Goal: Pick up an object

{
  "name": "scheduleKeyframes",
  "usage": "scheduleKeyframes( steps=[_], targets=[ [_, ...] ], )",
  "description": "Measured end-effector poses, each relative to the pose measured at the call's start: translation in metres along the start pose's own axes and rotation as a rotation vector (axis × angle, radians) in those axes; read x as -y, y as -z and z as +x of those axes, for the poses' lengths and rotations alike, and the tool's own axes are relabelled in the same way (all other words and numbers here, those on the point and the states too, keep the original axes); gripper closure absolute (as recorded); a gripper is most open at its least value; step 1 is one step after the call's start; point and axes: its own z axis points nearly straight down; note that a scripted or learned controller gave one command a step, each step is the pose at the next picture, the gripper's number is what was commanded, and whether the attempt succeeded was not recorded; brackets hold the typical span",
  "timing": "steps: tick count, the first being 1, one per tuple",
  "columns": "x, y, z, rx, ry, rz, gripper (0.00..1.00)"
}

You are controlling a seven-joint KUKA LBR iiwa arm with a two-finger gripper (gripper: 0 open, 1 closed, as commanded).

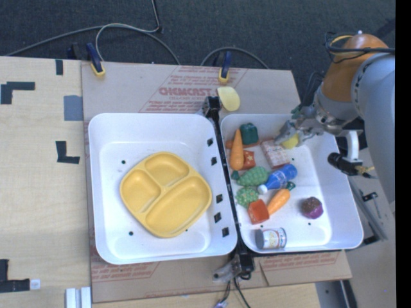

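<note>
The arm (359, 76) reaches in from the right and carries the gripper (292, 135) low over the far right part of the right bin (340, 236). A small yellow object (290, 141) sits right at the fingertips, and it looks pinched between them, though the view is too coarse to be sure the grip is firm. Just left of it lie a pinkish packet (274, 153) and, further left, a dark green block (248, 134) beside a long carrot (237, 149). Nearer the middle of the bin are a blue bottle (280, 175), two leafy green pieces (249, 185), a red block (257, 212), a smaller carrot (279, 201), a purple ball (312, 207) and a tin can (271, 239) at the near edge. The left bin (103, 172) holds a yellow divided plate (166, 193). By my judgement the grasp step is in hand and the lift has not yet begun. The next move calls for a straight rise, clear of the packet and the bin wall, with the pinch kept steady so the small piece does not slip out.
</note>
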Motion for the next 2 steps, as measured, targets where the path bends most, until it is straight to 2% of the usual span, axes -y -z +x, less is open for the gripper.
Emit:
scheduleKeyframes(
  steps=[1, 2],
  targets=[
    [0.018, 0.062, 0.044, 0.003, -0.001, 0.011, 1.0],
    [0.003, 0.08, 0.14, 0.001, -0.001, 0.013, 1.0]
  ],
)
